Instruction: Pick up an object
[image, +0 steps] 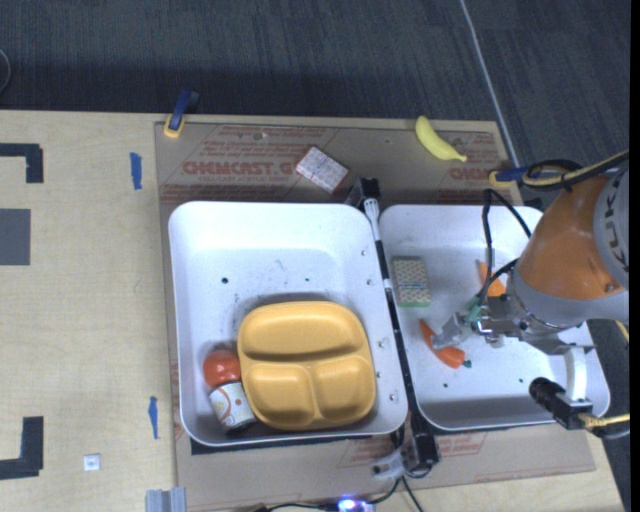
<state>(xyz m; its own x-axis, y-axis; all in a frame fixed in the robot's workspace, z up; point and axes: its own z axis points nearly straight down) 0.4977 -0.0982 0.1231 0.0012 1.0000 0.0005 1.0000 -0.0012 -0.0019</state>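
1. Carrot-like orange object (445, 347) lies on the floor of the right bin (440, 405), just beside the gripper (462, 328).
2. Gripper sits low over it; whether its claw is open or closed cannot be told.
3. A speckled sponge (411, 281) lies further up the same bin.
4. The left bin (200, 250) holds a yellow tray (305, 362) and a small can (229, 402).

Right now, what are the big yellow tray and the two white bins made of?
The yellow tray looks like moulded plastic with a smooth, slightly satin finish: rounded compartment edges and soft highlights suggest that. The left bin and the right bin also look like plastic, white and fairly matte, with rounded corners and dark scuff marks on the floor. Thin coated metal cannot be ruled out from this view.
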